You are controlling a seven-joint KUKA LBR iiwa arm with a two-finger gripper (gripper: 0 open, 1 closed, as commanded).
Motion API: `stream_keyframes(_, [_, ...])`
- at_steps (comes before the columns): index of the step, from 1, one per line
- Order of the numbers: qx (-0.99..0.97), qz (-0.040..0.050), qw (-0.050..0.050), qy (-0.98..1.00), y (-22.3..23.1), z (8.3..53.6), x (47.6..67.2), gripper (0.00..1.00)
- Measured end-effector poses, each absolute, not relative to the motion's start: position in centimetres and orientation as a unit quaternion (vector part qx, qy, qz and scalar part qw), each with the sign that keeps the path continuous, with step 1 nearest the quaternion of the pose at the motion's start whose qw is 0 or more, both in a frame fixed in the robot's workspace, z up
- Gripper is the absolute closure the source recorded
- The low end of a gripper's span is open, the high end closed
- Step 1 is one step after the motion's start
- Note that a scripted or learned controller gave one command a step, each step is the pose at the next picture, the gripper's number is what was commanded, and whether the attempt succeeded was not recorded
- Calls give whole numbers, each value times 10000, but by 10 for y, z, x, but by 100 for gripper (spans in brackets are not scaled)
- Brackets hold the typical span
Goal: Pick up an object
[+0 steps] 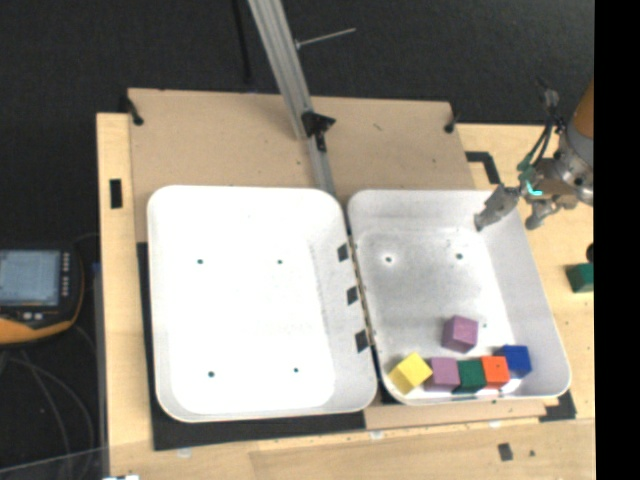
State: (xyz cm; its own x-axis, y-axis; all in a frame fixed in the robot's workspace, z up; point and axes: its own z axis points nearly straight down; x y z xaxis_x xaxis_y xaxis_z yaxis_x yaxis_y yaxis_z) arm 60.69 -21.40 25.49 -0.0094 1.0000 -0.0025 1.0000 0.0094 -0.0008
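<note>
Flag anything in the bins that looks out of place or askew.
Nothing damaged or spilled. The blocks crowd the right bin's near edge: yellow block sits tilted, purple block apart behind the row. The gripper hangs over that bin's far right corner.

From my remote station: tool (512, 208) sits over the far right corner of the right bin (425, 233), fingers spread, nothing between them. Blocks are clustered along that bin's near edge: yellow block (410, 373), pink block (443, 372), green block (471, 374), orange block (495, 370), blue block (516, 359) in a rough row. Purple block (460, 332) lies just behind the row. Left bin (245, 298) adjoins the right one on the desk (390, 133). Tool is well apart from all blocks.
</note>
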Motion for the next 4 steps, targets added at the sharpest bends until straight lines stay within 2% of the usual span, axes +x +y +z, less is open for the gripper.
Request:
stream_keyframes(1, [7053, -13, -13, 7089, -147, 95, 649, 0])
stream_keyframes(2, [7060, 10, 32, 7082, -150, 112, 651, 100])
stream_keyframes(3, [7048, 0, -14, 7094, -82, 96, 635, 100])
stream_keyframes(4, [7042, 34, 22, 7099, -2, 202, 598, 100])
